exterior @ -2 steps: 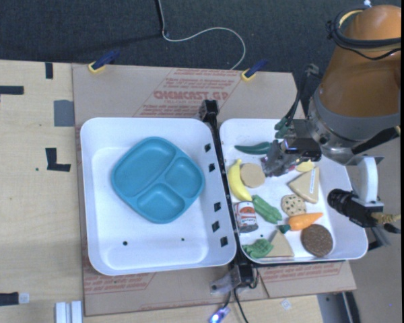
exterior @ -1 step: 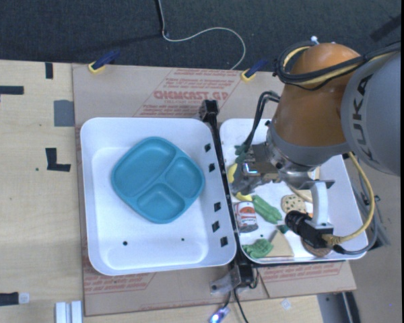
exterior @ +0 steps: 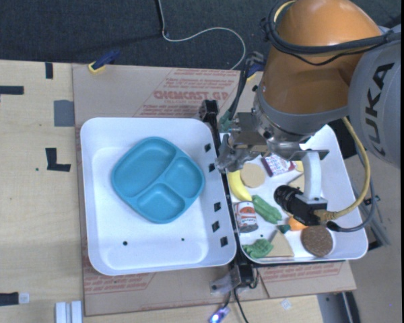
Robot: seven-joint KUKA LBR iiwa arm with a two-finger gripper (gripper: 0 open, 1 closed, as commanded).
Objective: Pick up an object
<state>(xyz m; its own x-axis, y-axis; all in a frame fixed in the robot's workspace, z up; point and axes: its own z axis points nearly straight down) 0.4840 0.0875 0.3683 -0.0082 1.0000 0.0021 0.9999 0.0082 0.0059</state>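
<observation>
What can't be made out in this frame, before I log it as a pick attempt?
- Gripper: in the camera view the arm's orange band and wrist hang over it; fingers' state and any contact unreadable.
- Right bin: its upper part is covered by the arm.
- Small can: label too small to read.
- Banana: upper end hidden under the gripper.
- Blue plate in the left bin: fully visible.

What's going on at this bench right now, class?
A grey and orange robot arm reaches in over the right bin, which holds a jumble of small things, among them a banana and a brown round disc. Its pincer hangs near the bin's left edge above the banana. The left bin holds a blue divided plate.
</observation>
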